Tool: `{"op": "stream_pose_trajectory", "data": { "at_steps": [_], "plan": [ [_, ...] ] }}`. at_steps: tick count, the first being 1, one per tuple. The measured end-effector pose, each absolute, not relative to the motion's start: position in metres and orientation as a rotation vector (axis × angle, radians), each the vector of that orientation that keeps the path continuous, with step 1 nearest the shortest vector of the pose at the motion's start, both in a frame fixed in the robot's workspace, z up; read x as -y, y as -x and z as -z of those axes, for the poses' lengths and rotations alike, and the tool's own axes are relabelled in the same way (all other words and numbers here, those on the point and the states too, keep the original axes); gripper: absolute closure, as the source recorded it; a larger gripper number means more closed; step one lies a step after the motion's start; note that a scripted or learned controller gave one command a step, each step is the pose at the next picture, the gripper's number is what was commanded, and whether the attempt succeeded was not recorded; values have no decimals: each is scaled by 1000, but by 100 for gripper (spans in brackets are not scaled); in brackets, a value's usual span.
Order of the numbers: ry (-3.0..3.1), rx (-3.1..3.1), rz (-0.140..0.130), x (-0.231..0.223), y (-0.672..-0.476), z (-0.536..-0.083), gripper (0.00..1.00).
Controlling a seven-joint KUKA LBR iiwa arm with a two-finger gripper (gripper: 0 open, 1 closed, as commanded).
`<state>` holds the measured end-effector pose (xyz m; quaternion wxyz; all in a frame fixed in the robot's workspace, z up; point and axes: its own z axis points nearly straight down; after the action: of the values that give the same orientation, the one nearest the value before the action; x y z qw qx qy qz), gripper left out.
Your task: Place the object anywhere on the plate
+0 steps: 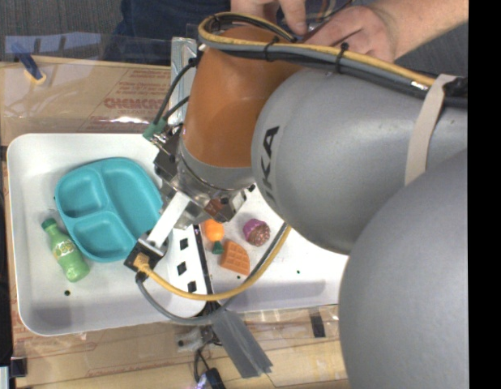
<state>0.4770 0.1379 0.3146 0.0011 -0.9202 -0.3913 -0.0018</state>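
camera view
- plate: we see a teal plastic plate with three compartments (113, 205) lying in the left part of the white shallow bin (23, 217); nothing sits in its compartments, so we judge the task not yet done.
- arm: the grey KUKA arm with the orange band (315, 144) reaches in from the right and covers the bin's middle; a yellow cable (186, 292) loops under the wrist.
- gripper: the two-finger gripper (203, 217) hangs near the plate's right edge, just above the toys. Its jaws are hidden by the wrist hardware, so we cannot tell how they stand, nor whether anything is held.
- objects: a small orange carrot-like toy (211, 231) sits right below the gripper; touching it or just beside it, an orange waffle-patterned toy wedge (234, 259); a purple round toy (256, 232) near, to the right. A green plastic bottle (66, 251) lies against the plate's lower left edge.
- target guess: the carrot-like toy is closest to the gripper, so we take it as the likely object; it rests on the bin floor, off the plate.
- background: a person's hands (315, 14) work at the top, behind the arm.
- risk: the toys are crowded, so a grasp could nudge a neighbour.
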Motion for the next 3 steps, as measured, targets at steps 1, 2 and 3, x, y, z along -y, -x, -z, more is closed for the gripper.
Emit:
{"op": "stream_pose_trajectory", "data": {
  "at_steps": [1,2,3],
  "plan": [
    [2924,1141,-10,-220,-504,-270,100],
    [2760,1519,-18,-203,-544,-334,100],
    [2732,1549,-13,-217,-540,-335,0]
  ]
}}
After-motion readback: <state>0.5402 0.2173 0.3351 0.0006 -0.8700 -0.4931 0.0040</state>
